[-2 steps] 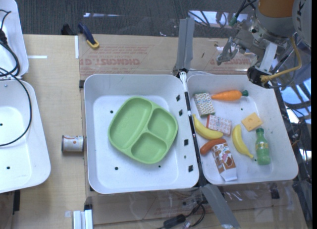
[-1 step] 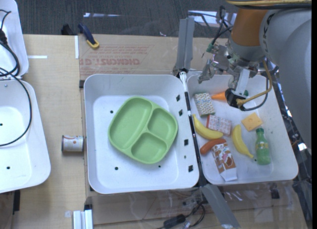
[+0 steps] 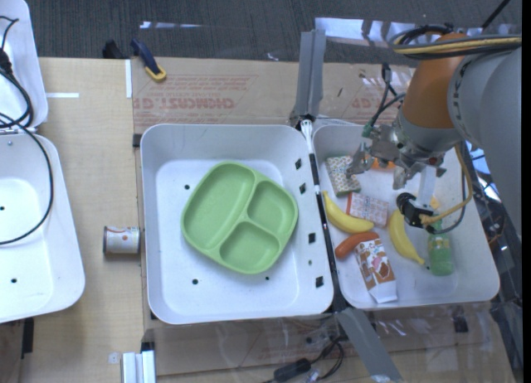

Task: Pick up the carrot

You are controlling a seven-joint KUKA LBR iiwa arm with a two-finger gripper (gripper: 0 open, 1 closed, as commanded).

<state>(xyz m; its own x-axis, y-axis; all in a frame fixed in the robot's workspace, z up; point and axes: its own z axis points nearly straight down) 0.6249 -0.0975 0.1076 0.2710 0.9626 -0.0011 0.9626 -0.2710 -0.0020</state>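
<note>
Two shallow white bins sit side by side on the bench. The left bin [image 3: 158,232] holds one green plate [image 3: 239,218] with three compartments, lying near its centre. The right bin [image 3: 477,286] holds the remaining items. One carrot [image 3: 355,244], short and orange, lies near the left wall of the right bin, roughly midway down that wall, apart from the gripper. Two bananas are present: the first banana [image 3: 345,217] lies just above the carrot and appears to touch it; the second banana [image 3: 403,239] lies to the right of the carrot. One small carton [image 3: 377,271] with a red-and-white label lies just below the carrot. One green bottle [image 3: 440,256] stands to the right of the second banana. One patterned packet [image 3: 339,172] lies above the first banana, toward the far end of the bin, and one flat red-and-white card [image 3: 366,206] lies between the two bananas. The arm [image 3: 465,83] reaches in from the right over the far half of the right bin. The gripper [image 3: 383,160] hangs above the carrot's position in the view, beside the patterned packet; whether it is spread or pressed together cannot be determined. Left of the left bin, one small can [image 3: 122,240] lies on its side on the bench.
</note>
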